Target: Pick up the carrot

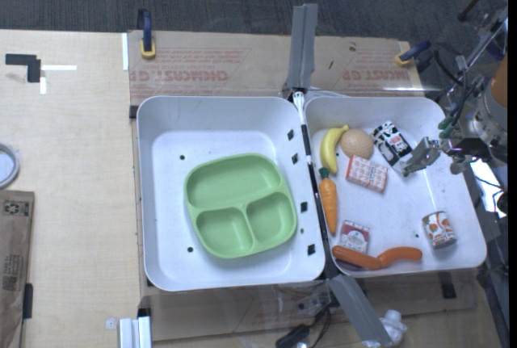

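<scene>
We see the gripper [426, 156] over the right bin [452, 201], near the milk carton [392, 142]; we can't tell its state. Carrot [328, 203] lies along that bin's left wall, below the banana [330, 146]. Left bin [153, 201] holds a green tray [239, 204].

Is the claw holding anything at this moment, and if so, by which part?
Nothing is held. The claw hangs over the right bin, near its right side, with nothing between its fingers. The carrot lies against that bin's left wall, far from it.
</scene>
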Controlling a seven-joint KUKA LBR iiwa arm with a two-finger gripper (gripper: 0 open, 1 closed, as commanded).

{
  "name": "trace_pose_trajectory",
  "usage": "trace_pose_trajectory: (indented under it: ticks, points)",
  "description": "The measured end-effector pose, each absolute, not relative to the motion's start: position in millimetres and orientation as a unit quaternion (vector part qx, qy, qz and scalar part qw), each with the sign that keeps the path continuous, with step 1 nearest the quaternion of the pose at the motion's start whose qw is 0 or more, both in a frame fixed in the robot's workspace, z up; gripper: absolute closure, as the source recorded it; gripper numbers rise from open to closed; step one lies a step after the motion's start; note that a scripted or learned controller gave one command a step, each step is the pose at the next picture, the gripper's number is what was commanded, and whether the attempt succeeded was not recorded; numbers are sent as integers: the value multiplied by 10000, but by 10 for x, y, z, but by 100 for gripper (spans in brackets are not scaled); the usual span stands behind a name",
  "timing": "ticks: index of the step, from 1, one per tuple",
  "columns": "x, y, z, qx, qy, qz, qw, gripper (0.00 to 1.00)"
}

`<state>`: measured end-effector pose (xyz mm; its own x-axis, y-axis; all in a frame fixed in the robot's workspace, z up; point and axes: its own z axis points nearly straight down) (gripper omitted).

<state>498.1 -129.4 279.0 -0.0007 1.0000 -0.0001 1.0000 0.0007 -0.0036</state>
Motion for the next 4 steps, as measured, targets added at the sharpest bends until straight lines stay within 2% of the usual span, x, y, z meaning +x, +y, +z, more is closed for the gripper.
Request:
trace_pose_trajectory:
  ticks: [1, 2, 3, 4]
  points:
    - [5176, -546, 1902, -7378, -6750, 17, 14, 0]
    - [4972, -957, 908, -6828, -7306, 9, 14, 0]
    - [4879, -42, 1908, -7470, -6648, 12, 5, 0]
    - [6458, 612, 1905, -7371, -6757, 19, -4, 0]
